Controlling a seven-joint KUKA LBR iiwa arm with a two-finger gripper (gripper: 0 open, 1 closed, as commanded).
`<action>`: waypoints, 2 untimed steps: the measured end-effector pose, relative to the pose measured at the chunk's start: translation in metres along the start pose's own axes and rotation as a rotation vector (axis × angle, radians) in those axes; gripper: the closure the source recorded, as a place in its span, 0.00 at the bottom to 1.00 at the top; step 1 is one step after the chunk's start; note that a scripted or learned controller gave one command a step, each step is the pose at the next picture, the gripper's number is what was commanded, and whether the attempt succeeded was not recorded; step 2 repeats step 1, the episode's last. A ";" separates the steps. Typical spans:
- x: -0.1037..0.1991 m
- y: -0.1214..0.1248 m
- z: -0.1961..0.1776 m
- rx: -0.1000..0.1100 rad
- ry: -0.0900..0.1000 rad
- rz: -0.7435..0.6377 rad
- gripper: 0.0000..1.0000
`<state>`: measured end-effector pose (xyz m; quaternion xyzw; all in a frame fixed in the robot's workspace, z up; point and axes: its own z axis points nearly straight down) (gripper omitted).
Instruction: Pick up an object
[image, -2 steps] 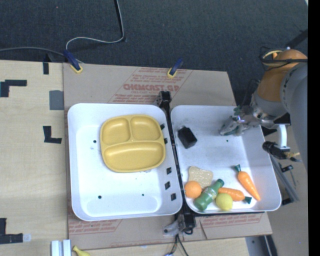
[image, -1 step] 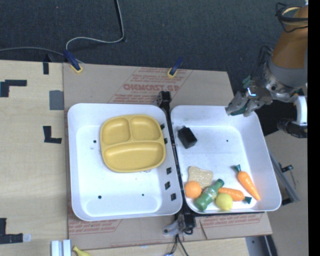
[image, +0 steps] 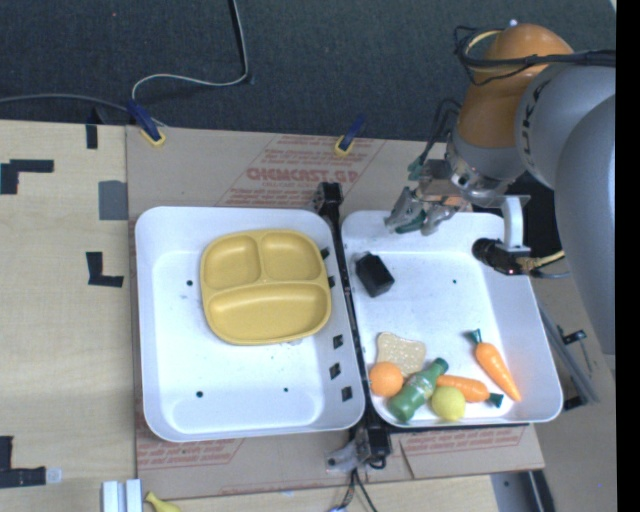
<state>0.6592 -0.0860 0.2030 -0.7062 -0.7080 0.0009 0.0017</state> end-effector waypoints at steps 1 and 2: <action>0.079 -0.066 0.020 -0.001 0.000 0.000 1.00; 0.079 -0.066 0.020 -0.001 0.000 0.000 1.00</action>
